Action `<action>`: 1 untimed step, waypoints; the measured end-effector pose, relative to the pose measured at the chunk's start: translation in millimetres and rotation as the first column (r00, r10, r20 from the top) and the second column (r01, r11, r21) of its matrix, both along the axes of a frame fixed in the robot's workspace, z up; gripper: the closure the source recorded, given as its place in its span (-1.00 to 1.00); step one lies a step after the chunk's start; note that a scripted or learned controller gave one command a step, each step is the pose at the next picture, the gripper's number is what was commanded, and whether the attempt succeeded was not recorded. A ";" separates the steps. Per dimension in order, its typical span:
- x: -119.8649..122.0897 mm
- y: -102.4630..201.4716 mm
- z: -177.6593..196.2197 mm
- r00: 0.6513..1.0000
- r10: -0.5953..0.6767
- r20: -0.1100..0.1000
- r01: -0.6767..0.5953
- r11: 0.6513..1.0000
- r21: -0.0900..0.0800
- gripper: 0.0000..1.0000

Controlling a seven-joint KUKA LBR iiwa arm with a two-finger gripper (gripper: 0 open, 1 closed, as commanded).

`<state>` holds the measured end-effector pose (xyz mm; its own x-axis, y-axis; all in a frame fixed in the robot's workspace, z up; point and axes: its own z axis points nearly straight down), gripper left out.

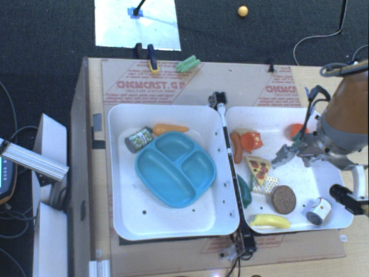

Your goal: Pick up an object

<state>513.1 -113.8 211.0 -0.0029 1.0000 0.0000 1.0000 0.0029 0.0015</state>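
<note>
My gripper (pixel 281 156) hangs low over the middle of the right bin (pixel 308 180), reaching in from the right and pointing left. Nothing shows in its grasp. Just left of and below it lies a pizza slice toy (pixel 259 171). A brown round cookie (pixel 283 199) sits in front of that, and a yellow banana (pixel 271 220) lies along the front wall. A white cup (pixel 318 210) lies on its side at the front right. A red toy (pixel 251 140) and a sausage (pixel 236 146) lie at the back left, and an orange-red item (pixel 296 130) lies behind the gripper.
The left bin (pixel 118 172) holds a blue divided plate (pixel 174 169), a small can (pixel 139 138) and a carrot (pixel 169 129). A dark green item (pixel 243 190) lies against the divider. A green object (pixel 188 64) lies on the board behind the bins.
</note>
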 end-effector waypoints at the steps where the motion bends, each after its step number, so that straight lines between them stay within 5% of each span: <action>1: 17.2 21.7 -59.3 1.000 0.000 -0.002 0.000 1.000 0.001 -1.00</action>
<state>530.3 -92.1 151.6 -0.0025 1.0000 0.0005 1.0000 0.0025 -0.0002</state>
